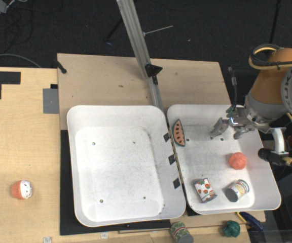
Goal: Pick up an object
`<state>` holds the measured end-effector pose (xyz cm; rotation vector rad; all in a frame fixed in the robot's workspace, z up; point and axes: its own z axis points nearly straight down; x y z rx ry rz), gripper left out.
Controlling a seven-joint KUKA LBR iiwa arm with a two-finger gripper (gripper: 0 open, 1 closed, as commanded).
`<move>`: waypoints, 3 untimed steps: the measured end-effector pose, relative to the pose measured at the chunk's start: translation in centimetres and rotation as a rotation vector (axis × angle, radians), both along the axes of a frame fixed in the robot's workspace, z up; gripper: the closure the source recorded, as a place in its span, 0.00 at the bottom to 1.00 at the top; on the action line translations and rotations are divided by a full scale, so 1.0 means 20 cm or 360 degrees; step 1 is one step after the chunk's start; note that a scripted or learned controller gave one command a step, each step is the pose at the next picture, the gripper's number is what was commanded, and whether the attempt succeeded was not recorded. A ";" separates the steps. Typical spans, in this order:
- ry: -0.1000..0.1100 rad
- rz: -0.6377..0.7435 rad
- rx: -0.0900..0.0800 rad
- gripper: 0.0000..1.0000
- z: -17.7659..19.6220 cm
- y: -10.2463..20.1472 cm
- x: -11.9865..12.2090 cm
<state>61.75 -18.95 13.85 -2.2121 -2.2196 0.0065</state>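
Where the arm reaches in from the right, the hand point(228, 128) is seen low over the upper part of the right bin point(267, 199), its grey fingers spread apart with nothing between them. Below and slightly right of the hand, apart from it, an orange ball point(238, 161) is seen lying on the bin floor. Nearer the front edge of the same bin, a small white box with red spots point(205, 190) and a tipped can point(236, 190) are seen side by side, with a gap between them. A watermelon slice point(179, 132) is found at the left wall of the right bin, near the divide between the two bins. The left bin point(80, 116) is seen just beside the right one. On the desk point(14, 135) well to the left, an orange and white ball point(22, 190) is seen resting. At the front edge, below the bins, a dark patterned can point(179, 232) and a green lump point(231, 229) are partly visible. A metal rail point(136, 34) is seen slanting down from the top toward the join between the bins.
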 end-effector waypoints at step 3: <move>-0.0019 -0.0003 -0.0005 1.00 0.07 0.03 0.05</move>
